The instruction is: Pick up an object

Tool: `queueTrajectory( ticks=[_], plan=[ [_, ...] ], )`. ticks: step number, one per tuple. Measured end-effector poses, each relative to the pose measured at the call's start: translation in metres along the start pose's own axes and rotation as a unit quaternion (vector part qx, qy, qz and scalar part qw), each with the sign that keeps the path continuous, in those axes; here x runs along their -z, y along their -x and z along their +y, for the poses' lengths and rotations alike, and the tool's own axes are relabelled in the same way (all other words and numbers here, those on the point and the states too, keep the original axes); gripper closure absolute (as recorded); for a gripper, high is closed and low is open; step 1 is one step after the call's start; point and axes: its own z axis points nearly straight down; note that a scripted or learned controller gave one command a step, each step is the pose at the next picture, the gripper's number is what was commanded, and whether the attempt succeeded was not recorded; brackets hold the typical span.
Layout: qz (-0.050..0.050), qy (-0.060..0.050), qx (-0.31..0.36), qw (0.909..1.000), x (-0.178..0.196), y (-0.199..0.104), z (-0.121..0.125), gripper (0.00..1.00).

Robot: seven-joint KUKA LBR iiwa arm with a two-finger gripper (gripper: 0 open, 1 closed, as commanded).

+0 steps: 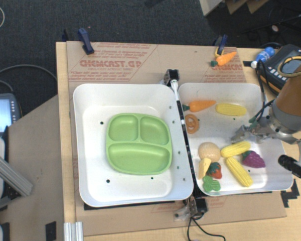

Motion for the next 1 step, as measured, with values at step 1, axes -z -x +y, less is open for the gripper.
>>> queueTrajectory(
  ticks=[1],
  plan=[
    [0.0,-0.001,-0.001,1.0,0.0005,-0.0123,-0.0707,0.0]
  ],
)
